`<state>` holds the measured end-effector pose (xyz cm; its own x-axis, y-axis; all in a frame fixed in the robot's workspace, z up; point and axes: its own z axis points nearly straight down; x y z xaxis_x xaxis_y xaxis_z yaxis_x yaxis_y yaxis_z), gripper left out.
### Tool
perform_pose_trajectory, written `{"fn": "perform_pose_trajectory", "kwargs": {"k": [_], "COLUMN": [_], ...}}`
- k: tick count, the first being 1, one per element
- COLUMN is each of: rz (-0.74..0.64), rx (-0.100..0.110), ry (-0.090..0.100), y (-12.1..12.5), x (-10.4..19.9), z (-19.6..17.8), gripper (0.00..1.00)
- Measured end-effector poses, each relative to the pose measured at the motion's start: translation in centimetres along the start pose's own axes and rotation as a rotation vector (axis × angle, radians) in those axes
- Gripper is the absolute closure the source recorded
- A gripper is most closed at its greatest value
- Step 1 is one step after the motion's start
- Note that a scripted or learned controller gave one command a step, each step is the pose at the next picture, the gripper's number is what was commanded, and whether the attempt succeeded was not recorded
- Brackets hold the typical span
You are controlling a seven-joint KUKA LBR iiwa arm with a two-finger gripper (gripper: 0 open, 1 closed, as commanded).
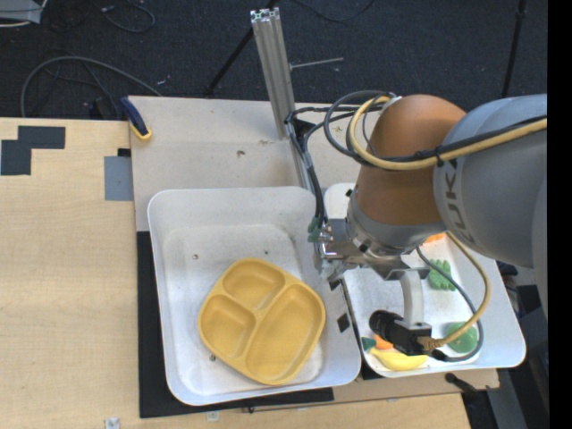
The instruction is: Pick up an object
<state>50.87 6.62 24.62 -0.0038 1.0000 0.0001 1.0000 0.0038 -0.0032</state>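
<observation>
My gripper [333,271] hangs under the big orange and grey wrist, over the left edge of the right bin [500,351], close to the wall between the two bins. In that bin's front lie a yellow banana-shaped piece [399,361] and a small orange piece [382,342] beside it. A green round thing [462,336] sits to their right. Farther back lies a green leafy toy [439,276], with an orange bit [435,238] peeking out from under the arm. The arm hides most of this bin.
The left bin [179,231] holds a yellow divided plate [261,319] in its front half. A metal post [275,70] stands behind the bins. A blue and yellow tool [136,119] lies on the bench at the back left.
</observation>
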Motion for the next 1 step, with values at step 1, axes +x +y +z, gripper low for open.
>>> {"fn": "perform_pose_trajectory", "kwargs": {"k": [1], "rz": [0.001], "rx": [0.003], "ry": [0.000], "y": [-1.07], "x": [4.43], "z": [1.56], "gripper": [1.00]}}
